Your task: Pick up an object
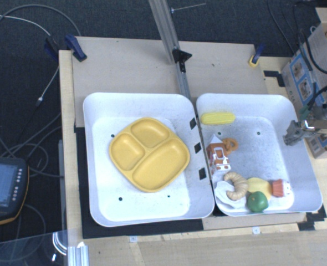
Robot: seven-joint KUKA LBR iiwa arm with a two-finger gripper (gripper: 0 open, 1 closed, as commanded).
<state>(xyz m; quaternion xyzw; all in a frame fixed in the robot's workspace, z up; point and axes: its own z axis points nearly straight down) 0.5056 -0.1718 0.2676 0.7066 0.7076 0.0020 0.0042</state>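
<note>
Green apple (257, 202) sits nearest, at the right bin's (296, 165) near edge: we judge it light, smooth, slippery; take it across its middle. Farther off, corn (218, 118). Fingers' (294, 134) state: cannot tell.

You find no readable text anywhere. Printed panels on box (299, 73) at bench's right edge too blurred to read. Handheld screen (0, 184) off bench's left edge illegible.
</note>
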